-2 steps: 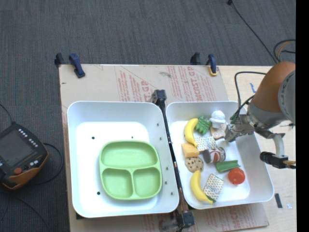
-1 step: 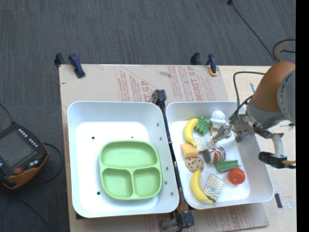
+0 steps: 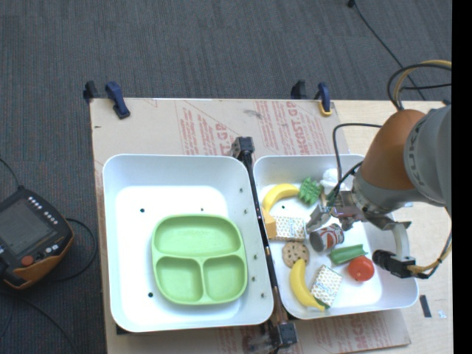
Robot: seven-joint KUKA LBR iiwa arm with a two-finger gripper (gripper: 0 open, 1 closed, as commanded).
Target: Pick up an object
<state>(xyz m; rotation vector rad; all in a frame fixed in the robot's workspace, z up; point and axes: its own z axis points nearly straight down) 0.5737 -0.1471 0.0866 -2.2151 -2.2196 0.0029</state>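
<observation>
Bananas, a curved yellow one (image 3: 299, 286) at six o'clock in the right white bin (image 3: 402, 295), lie nearest. Beyond, the hand (image 3: 324, 223) hovers over a small red-and-white can (image 3: 328, 237); whether it is spread I cannot tell. Descend squarely, straddling the can.

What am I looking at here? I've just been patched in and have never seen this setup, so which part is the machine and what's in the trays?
One camera looks down at a slant on a bench with two white bins. The grey and orange shape at right is the robot arm; its gripper is low in the right bin, over toy food: two bananas, a cookie, a tomato, a small can and wrapped snacks. The left bin holds a green divided plate. I cannot tell whether anything is gripped.
</observation>
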